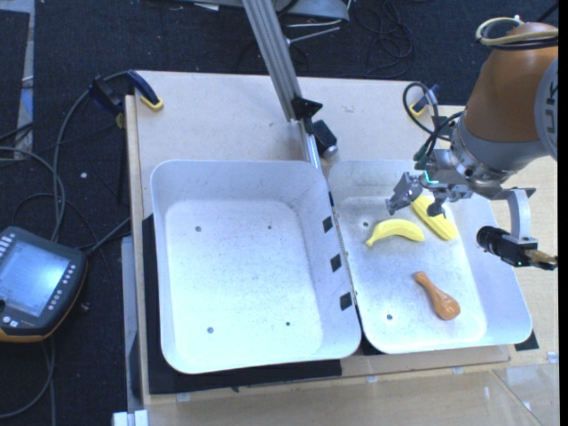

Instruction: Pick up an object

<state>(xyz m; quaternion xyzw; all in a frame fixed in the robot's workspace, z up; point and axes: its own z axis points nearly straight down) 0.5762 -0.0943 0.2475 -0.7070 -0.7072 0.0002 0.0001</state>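
In the right bin (497, 327) lie three objects. A curved yellow banana (395, 232) rests near the bin's middle. Just to its right is a yellow block (441, 224), lying at a slant. An orange-brown wooden piece with a rounded end (437, 296) sits nearer the front. My gripper (417, 201) hangs over the far end of the yellow block, its fingers spread to either side of that end. The gripper is open and nothing is lifted.
The left bin (169, 238) adjoins the right one along a shared wall with black clips (337, 260). A slanted metal rail (280, 56) crosses the bench behind the bins. A pendant (31, 282) and cables lie on the floor to the left.
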